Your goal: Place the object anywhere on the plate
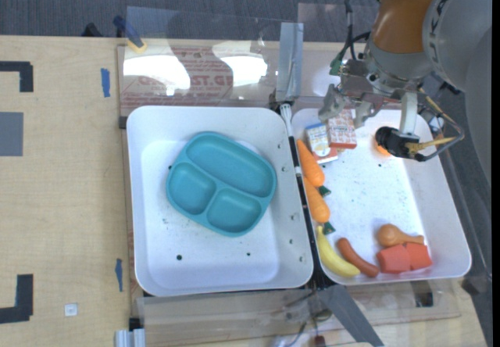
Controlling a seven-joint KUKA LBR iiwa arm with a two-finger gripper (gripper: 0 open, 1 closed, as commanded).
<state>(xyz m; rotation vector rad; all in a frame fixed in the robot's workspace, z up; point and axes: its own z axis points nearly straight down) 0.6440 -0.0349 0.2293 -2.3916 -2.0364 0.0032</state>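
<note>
My gripper (344, 107) hangs over the far end of the right bin (445, 205), at the end of my grey arm (469, 33) with its orange band (410, 5). Whether it is wide or narrow I cannot tell from this slanted overhead view. Directly beneath it sit two small cartons, a white and red carton (342, 133) and beside it a white and blue carton (318, 139); they appear to rest on the bin floor, and I cannot see either one clamped. Just below the cartons, along the bin's inner wall, lie two carrots (312, 181) end to end. Farther from my gripper, at the near end of the same bin, are a banana (334, 255), a red sausage (357, 257), a brown drumstick (394, 235) and a red block (405, 257). The teal plate (221, 181), divided into three sections, lies well apart from my gripper in the left bin (148, 205). Both bins rest on a pale wooden counter (55, 181).
</note>
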